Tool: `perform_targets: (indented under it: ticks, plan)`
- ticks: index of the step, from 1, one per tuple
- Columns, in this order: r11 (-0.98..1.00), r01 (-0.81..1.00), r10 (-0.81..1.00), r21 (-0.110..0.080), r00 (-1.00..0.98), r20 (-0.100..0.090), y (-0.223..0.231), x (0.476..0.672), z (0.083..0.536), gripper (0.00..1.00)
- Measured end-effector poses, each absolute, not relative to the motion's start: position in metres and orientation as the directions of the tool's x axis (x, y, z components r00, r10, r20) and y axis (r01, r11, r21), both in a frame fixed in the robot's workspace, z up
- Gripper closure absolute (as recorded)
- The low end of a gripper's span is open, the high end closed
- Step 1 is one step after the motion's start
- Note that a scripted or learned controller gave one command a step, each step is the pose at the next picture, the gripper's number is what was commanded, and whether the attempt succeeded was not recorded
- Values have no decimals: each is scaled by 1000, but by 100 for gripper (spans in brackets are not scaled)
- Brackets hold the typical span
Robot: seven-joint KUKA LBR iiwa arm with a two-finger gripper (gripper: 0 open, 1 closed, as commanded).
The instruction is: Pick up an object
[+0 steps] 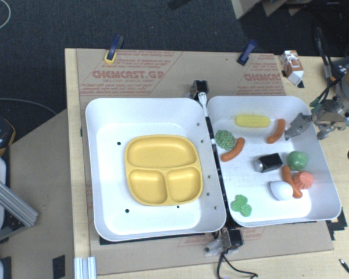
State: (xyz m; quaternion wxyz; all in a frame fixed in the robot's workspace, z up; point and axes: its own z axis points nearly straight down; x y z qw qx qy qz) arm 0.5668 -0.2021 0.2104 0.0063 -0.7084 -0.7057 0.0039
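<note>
Honestly, my main worry is crowding. From my remote seat I see the end effector [307, 128] at the right rim of the right-hand shallow white bin [331, 197], its two fingers spread apart with nothing between them. No target is fixed, so the candidates lie scattered in that bin: a yellow plastic corn cob [252, 121], an orange sausage-shaped toy [276, 131] just left of the fingers, and a round green ball [297, 159] below them. I judge the sausage the nearest pick, yet it lies tilted and slim, so a descent slightly off could nudge it aside or close on air. The black cylinder [269, 163], white egg [281, 190] and orange carrot-like pieces [298, 182] sit close together, so a grab there might catch two. The left-hand white bin [96, 156] holds a yellow compartment plate [163, 169], well apart and no obstacle.
</note>
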Motion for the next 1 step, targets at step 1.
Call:
perform_targets:
  ticks: [1]
  plan:
    - [0, 1000, 1000, 0, 0, 0, -201, 570, 219, 0]
